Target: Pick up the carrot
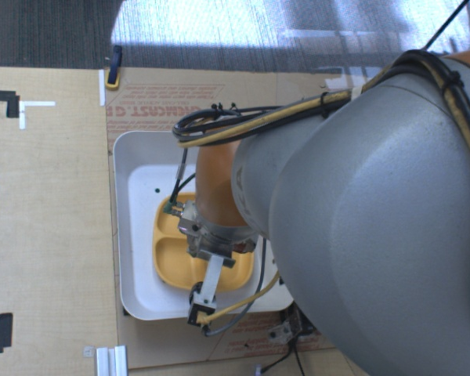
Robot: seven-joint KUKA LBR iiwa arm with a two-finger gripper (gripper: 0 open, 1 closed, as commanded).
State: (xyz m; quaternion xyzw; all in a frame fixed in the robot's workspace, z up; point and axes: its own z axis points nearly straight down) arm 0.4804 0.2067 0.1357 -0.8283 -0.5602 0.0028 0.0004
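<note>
The grey arm (pixel 360 210) covers most of the scene and comes down, orange band (pixel 215 178) above the wrist, into the white bin (pixel 133 233) on the pale worktop (pixel 47 210). There the end effector (pixel 211 245) hangs low over a yellow divided tray (pixel 168 261). Whether it is released, clenched or grasping anything cannot be told, since the wrist hides its working end. Where the carrot lies cannot be told either. The wrist covers the middle of the tray, and the arm covers everything to the right. A small green speck (pixel 171 207) sits at the tray's upper left rim, just beside the wrist, but it is too small to say whether it is a leafy top or part of the rig. The carrot's long axis and the way its tip points therefore stay unknown. As a judgement, a carrot on a bench like this is probably light and stiff, with a smooth tapered body that could slide towards its thin end under pressure. The best hold would be across the thicker half, squarely crosswise to the long axis and not along it. If it rests in a tray compartment, the divider and rim may crowd the approach, so the closing direction should run along the compartment's free side.
</note>
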